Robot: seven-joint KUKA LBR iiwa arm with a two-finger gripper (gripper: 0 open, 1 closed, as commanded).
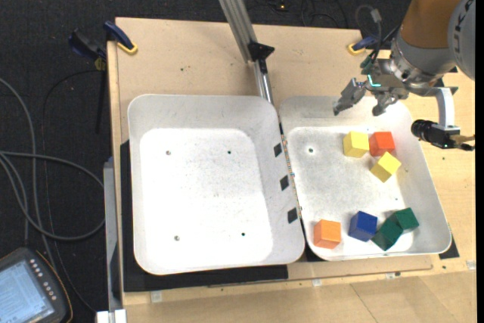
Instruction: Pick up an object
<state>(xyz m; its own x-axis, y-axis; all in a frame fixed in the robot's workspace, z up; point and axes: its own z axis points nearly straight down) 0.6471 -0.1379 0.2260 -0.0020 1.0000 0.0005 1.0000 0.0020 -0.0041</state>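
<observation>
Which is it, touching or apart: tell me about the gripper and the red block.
Apart. In the camera view the gripper hangs over the right bin's far rim, with bare white floor between its fingers and the red block lying beside a yellow block.

Seven small blocks (368,185) lie scattered in the right bin (318,238) (two yellow)

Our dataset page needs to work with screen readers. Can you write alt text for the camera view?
A grey and orange robot arm's gripper hangs over the far edge of the right white bin, which holds small yellow, red, orange, blue and green blocks; the left white bin sits beside it on a wooden bench.
</observation>
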